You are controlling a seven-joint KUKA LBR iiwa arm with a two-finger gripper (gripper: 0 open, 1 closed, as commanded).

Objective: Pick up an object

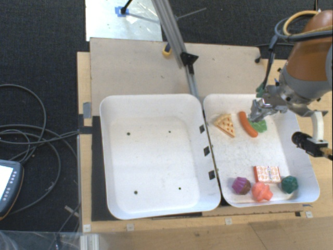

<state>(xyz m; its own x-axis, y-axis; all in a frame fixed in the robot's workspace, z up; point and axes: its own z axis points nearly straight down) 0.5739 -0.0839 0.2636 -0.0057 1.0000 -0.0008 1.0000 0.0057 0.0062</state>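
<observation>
The grey arm with the orange band reaches into the right white bin [307,189] from the right side. Its two-finger gripper [258,113] is low, near the far edge of that bin. It sits right on top of a small green leafy toy [260,125]. I cannot tell if the gripper is clenched, released or grasping the toy, because the metal parts hide that spot.

Just beside the green toy lies a long orange-red toy sausage [247,124]. A little way off, toward the bin's middle wall, lies a yellow toy pizza slice with red dots [226,125]. By the near edge of the same bin sit four more toys close together: a purple bumpy toy [241,185], an orange-red lumpy toy [262,191], a pink and white box [267,174] and a dark green round toy [289,184]. The left white bin [119,108] is next to it.

The task is to pick up one thing, and the green toy looks like the one it is going for. Here is what could go wrong. The green toy is small and flat, so the gripper could slide over it and come up with nothing. The sausage is so close that the gripper could bump it, push it away, or pinch both toys at once. If it only pinches a leaf edge, the toy could drop when the arm lifts.
</observation>
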